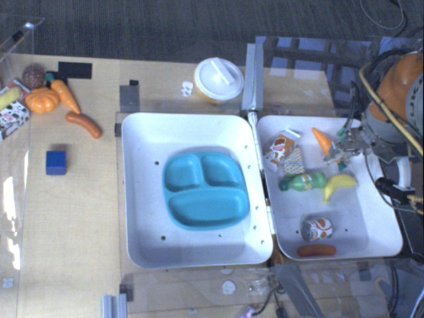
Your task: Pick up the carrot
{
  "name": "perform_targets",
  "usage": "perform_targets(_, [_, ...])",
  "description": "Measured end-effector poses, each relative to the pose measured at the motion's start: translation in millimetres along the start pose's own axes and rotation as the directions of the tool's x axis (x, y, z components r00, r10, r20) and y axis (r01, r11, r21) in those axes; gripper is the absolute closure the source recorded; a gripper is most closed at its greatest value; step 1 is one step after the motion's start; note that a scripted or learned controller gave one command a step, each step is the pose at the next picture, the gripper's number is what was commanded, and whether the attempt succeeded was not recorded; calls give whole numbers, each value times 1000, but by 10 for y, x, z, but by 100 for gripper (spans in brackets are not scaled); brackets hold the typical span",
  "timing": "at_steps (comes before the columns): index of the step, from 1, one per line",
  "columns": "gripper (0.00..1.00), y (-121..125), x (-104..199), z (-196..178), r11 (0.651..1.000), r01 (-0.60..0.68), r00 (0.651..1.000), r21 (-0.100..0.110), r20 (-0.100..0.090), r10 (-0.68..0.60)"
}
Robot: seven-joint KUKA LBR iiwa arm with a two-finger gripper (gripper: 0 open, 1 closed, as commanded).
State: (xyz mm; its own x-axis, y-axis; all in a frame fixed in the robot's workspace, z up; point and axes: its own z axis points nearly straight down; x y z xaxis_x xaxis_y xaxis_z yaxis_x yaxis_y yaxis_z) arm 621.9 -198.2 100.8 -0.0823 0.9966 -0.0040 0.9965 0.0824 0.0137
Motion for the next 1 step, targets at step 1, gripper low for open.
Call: perform_targets(1, [100,350,552,-940,993,-120,993,7,-1,120])
